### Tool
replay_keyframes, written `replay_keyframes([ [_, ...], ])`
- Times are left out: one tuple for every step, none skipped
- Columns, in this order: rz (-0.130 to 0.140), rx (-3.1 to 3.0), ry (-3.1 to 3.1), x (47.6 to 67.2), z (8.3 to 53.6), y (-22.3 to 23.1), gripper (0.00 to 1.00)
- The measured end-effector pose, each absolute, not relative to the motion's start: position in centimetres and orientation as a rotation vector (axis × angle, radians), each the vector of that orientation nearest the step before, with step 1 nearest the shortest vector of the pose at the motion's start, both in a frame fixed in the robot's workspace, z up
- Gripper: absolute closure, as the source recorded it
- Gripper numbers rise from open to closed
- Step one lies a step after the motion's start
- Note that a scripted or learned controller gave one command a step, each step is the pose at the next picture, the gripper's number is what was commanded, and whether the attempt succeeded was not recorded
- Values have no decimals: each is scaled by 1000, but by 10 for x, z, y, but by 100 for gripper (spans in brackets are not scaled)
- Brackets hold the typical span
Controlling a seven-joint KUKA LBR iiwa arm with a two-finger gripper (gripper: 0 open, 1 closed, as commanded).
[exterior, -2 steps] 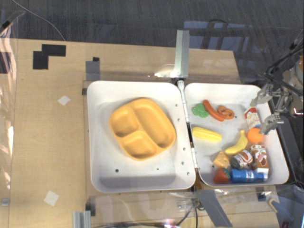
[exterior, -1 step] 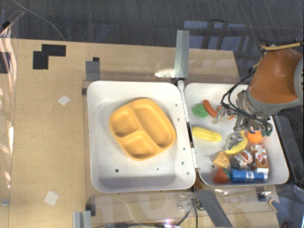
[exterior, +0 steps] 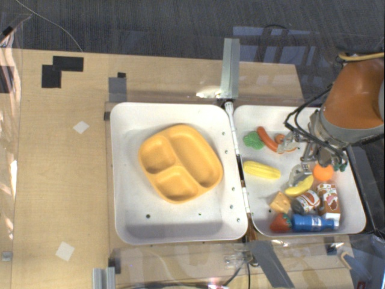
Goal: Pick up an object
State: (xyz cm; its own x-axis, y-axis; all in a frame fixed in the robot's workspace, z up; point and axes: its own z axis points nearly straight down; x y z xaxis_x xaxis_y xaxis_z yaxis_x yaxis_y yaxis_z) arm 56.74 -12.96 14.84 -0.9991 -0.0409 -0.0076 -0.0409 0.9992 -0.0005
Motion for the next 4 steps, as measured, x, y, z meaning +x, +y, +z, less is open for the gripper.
replay_keyframes([
  [1,-232,3127,581,110,-108,0],
  [-3,86,3129,543,170,-144,0],
  [4,1087,2916,496,98,-122,0],
  [8,1645,2661,536,90,-117,0],
])
